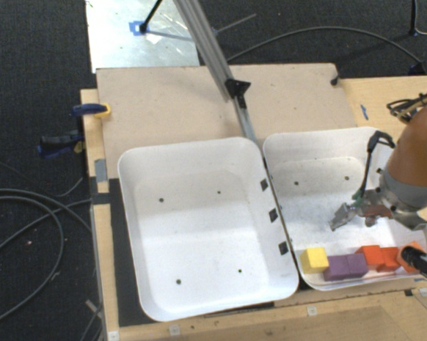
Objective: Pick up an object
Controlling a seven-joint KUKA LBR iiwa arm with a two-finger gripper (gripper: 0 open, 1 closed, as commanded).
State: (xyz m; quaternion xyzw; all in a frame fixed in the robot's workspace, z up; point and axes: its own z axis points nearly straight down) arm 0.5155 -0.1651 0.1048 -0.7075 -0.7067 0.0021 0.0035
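Three blocks lie in a row along the front wall of the right bin [322, 146]: a yellow block [314, 259], a purple block [345, 267] and an orange block [378, 257]. My gripper [342, 217] reaches in from the right and hangs over the bare middle of the right bin's floor. It is above and slightly behind the blocks, apart from all of them. I see nothing held in it.
The left bin [136, 165] stands beside the right one, and the two share a middle wall with black clips [273, 214]. A slanted metal pole [211, 48] crosses the bench behind the bins. The arm's body [419, 164] covers the right bin's right side.
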